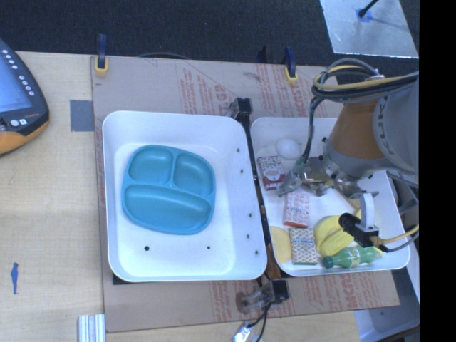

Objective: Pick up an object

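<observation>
The arm (360, 130) is hanging over the right bin (399, 258); jaws' state untellable; crowded packets (296, 209) at 9 o'clock are risking a fumble.

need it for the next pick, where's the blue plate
The blue plate lies in the left bin, toward its left half, well apart from the clutter in the right bin.

Light wood bench (50, 212); dark floor (178, 13) behind.

Small packets (298, 209), white ball (288, 147), yellow banana (329, 234) and green bottle (350, 258) in right bin (400, 261)
</observation>
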You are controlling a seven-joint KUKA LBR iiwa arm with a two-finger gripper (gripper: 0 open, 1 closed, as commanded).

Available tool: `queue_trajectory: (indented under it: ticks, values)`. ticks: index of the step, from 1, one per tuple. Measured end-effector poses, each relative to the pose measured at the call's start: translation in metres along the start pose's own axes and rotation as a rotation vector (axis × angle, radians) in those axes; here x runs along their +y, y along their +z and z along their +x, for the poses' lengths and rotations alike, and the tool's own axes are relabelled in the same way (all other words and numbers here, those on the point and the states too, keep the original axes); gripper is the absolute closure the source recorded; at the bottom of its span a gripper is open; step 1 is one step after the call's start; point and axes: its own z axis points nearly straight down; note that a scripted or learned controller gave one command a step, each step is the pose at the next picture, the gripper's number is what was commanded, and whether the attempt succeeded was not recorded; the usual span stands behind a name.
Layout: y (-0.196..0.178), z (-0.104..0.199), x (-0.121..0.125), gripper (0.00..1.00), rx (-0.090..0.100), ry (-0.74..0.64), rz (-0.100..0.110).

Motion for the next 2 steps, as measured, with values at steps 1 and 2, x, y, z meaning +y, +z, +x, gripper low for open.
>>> queue_trajectory:
  ticks: [1, 2]
  values:
    - [0.000, -0.024, 0.043, 0.00, 0.000, -0.002, 0.002]
    - [0.001, -0.001, 0.088, 0.00, 0.003, -0.004, 0.015]
